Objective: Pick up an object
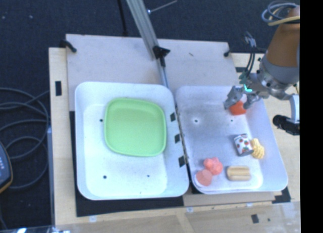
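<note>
Over the right bin's [267,126] far edge I see my gripper [241,98], hanging from the grey arm [280,75] with its orange band [284,42]. Its fingers come down on either side of an orange-red piece [237,108], which shows between them just under the tips, so I read the gripper as closed narrowly on that piece. Whether the piece is lifted off the bin floor or touching it, I cannot tell from this slant.

Nearer to me in the same bin lie the other things. A small white cube with red spots [243,144] sits just beside a yellow corn cob [258,148], the two touching or nearly so. Along the near edge are a pink lumpy piece [213,165], a flat pink disc [204,178] touching it, and a tan hot dog bun [238,173] a little to their right.

To the left, the second bin [86,126] holds a green square plate [135,127], lying flat toward its far side. Both bins rest side by side on the desk [202,60].
</note>
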Available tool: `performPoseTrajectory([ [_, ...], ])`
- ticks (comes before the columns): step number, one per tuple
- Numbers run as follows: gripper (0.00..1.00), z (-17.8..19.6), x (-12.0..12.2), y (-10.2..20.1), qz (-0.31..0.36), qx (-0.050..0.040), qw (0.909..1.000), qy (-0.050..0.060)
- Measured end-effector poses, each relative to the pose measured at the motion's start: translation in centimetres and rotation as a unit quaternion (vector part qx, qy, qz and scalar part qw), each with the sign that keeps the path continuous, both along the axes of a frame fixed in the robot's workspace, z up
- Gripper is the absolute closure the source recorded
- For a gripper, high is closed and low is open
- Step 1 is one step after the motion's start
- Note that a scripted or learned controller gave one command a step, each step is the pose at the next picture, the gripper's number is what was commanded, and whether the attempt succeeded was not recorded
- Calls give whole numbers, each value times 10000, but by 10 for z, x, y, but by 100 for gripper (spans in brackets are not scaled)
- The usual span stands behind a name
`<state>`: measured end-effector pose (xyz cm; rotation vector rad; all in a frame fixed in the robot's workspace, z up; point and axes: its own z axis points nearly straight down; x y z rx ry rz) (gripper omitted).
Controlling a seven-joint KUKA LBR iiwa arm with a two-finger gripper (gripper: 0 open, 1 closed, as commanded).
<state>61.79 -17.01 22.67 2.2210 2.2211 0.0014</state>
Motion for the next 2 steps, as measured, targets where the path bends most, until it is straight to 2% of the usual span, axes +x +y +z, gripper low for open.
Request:
performPoseTrajectory([
  [1, 0, 0, 0, 0, 0, 0, 10000, 0],
  [2, 0, -57, 1, 8, -1, -1, 10000, 25],
])
